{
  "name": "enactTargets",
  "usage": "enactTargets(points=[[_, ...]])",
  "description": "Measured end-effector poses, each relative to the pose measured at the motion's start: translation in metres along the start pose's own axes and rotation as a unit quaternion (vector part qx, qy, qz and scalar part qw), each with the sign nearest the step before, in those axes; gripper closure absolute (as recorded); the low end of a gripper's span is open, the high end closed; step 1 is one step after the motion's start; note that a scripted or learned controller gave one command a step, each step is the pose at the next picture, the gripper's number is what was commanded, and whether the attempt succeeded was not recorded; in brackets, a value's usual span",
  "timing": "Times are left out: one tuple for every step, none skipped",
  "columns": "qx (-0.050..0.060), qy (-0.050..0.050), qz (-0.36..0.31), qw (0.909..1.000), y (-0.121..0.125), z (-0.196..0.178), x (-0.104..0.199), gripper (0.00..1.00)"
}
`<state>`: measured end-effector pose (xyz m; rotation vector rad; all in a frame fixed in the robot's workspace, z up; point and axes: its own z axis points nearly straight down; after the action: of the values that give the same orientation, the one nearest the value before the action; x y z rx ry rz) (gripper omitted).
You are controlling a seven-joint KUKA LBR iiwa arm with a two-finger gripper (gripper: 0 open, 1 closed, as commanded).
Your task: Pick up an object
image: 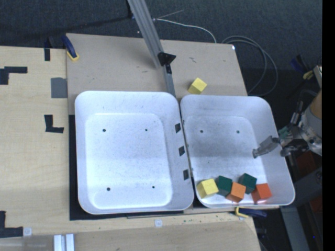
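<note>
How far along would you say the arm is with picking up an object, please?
Nothing looks picked yet. The gripper hovers at the right bin's right edge, nothing visible between its fingers. The blocks, including the yellow block and orange block, lie clustered at the bin's near edge. Reaching, grasping and lifting remain.

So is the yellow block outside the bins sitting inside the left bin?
No, that yellow block sits on the bench behind the bins.

Single fixed camera above the bench (209, 61), looking down at a slant, both white bins (125, 101) in frame
</note>
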<state>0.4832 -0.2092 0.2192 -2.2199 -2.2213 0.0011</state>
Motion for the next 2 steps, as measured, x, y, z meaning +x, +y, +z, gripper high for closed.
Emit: enactTargets(points=[[0.000, 0.001, -0.005, 1.0000, 0.067, 0.042, 0.092, 0.00], [-0.002, 0.000, -0.001, 1.0000, 0.089, 0.002, 0.097, 0.00]])
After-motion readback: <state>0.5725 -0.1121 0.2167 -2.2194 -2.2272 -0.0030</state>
